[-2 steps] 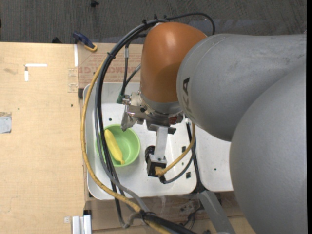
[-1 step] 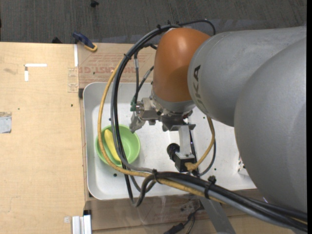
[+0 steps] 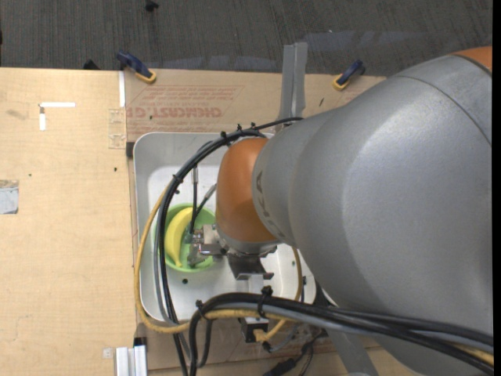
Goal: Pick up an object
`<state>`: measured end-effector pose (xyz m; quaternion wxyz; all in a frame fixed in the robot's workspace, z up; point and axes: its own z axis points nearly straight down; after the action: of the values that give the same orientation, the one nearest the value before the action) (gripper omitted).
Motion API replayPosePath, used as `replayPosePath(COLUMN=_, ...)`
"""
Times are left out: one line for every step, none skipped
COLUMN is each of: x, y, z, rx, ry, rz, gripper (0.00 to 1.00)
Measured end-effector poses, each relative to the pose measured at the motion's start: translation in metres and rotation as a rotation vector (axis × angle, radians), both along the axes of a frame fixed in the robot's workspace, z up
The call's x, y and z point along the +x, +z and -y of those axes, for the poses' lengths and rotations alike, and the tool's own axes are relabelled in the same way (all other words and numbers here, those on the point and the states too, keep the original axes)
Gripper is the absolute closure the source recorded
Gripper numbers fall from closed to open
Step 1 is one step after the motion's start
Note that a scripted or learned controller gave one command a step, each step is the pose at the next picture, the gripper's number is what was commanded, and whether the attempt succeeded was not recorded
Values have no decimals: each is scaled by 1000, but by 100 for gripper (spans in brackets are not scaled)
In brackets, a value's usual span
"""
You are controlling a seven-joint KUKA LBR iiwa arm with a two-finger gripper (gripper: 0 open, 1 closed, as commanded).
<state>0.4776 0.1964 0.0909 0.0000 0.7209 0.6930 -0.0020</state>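
A bundle of black and yellow cables (image 3: pixel 235 312) loops across the bottom of the frame, in front of the near rim of a shallow white bin (image 3: pixel 149 178). Above it, the broad grey body of the robot arm (image 3: pixel 376 202) fills the right side, reaching in from the right and covering most of the bin. The arm's orange band (image 3: pixel 239 190) sits just above the wrist, and below it the gripper (image 3: pixel 205 249) is lowered into the bin's left part, right at the edge of a green bowl (image 3: pixel 178 258). A yellow banana (image 3: pixel 177 233) lies in the bowl, curving along its left side; the bowl rests on the bin floor near the left wall. The metal parts of the gripper overlap the bowl's right rim, but the wrist hides the fingers, so whether they are spread or closed on anything cannot be told. Left of the bin stretches the pale wooden bench top (image 3: pixel 63 210). Beyond the bin's far rim lies a sheet of brown cardboard (image 3: pixel 203 104) with red printed lettering, held by two blue-and-orange clamps (image 3: pixel 135 65) at its far corners. Farthest back is dark grey carpet (image 3: pixel 235 14).
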Motion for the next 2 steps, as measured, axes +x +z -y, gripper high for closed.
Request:
replayPosePath(x=-1, y=66, z=-31, rx=-2, ry=-294, rz=1, gripper=0)
replayPosePath(x=0, y=237, z=-32, rx=-2, ry=-336, rz=2, gripper=0)
